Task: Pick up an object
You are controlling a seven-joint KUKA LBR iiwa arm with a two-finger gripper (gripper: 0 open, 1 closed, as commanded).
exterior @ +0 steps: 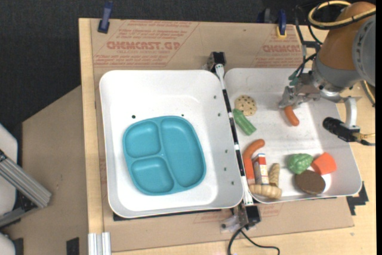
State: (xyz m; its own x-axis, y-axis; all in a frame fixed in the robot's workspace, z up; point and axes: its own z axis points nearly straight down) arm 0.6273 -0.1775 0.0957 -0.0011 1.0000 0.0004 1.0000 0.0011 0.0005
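My gripper (293, 101) hangs low over the back of the right bin (262, 83), under the grey and orange wrist. A small orange-red sausage-shaped piece (292, 117) lies on the bin floor right at the gripper's tip, slanting toward the front. I cannot make out whether the gripper touches it or grips it. Other objects in this bin lie to the left and front: a speckled cookie (245, 105), a green pod (243, 122), a longer orange sausage (253, 150) and a red-and-white packet (260, 168).
Along the right bin's front edge lie a tan knobbly piece (268, 186), a green leafy piece (299, 162), an orange block (325, 163) and a brown disc (311, 183). The left bin (119, 86) holds a teal divided plate (164, 154). Bare floor lies between the gripper and the front objects.
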